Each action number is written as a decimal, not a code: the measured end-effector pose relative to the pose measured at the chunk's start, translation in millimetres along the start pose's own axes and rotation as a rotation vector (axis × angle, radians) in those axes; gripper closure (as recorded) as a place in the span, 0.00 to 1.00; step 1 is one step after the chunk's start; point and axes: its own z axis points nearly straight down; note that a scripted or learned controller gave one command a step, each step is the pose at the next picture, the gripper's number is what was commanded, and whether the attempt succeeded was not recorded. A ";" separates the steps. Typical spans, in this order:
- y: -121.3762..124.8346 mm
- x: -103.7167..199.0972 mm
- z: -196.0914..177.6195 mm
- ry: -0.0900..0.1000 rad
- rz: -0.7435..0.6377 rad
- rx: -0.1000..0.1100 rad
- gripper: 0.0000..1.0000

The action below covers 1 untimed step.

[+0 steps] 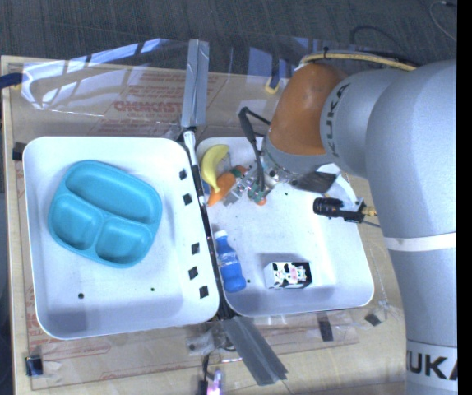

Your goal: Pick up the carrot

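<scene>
Carrot (218,192) lies in the right bin's (302,237) upper-left corner, just beside the banana (211,164); my gripper (251,186) is low at the carrot's right end; whether it is open or closed I cannot tell; step in hand, as I judge: the grasp; next: close on the carrot alone, clear of the banana, then lift straight up.

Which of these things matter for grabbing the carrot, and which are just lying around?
Part of the job: carrot, gripper.
Just lying about: banana, blue bottle, black-and-white box, blue divided plate.
</scene>
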 end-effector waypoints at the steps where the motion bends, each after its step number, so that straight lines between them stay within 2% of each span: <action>1: 57.9 47.7 -92.0 0.010 -0.601 -0.030 1.00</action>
